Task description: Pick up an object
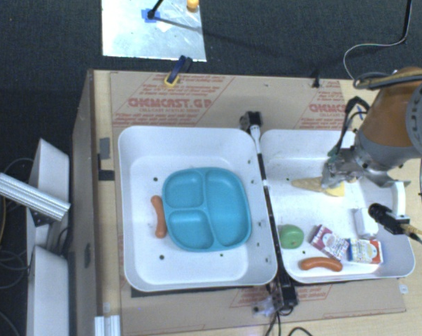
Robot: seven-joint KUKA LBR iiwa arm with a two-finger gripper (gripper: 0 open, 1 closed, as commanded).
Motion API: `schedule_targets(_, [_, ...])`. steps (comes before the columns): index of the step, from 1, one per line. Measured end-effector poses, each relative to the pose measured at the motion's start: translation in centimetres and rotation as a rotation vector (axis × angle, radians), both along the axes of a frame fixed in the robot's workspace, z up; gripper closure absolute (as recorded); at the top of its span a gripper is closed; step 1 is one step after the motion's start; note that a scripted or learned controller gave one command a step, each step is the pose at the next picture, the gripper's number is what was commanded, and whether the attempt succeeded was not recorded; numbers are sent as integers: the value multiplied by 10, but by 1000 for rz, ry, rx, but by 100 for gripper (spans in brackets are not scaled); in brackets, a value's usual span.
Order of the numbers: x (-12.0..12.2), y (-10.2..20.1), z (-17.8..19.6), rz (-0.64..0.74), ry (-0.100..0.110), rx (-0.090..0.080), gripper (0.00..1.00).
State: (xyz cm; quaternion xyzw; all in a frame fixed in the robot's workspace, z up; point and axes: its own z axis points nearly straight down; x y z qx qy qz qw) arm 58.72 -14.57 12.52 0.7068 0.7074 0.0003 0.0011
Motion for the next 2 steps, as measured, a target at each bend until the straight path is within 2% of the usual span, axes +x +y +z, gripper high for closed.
schedule_targets(1, [0, 1, 0, 1, 0, 1, 0])
schedule_targets(2, [25, -38, -41, 0, 1, 0, 0])
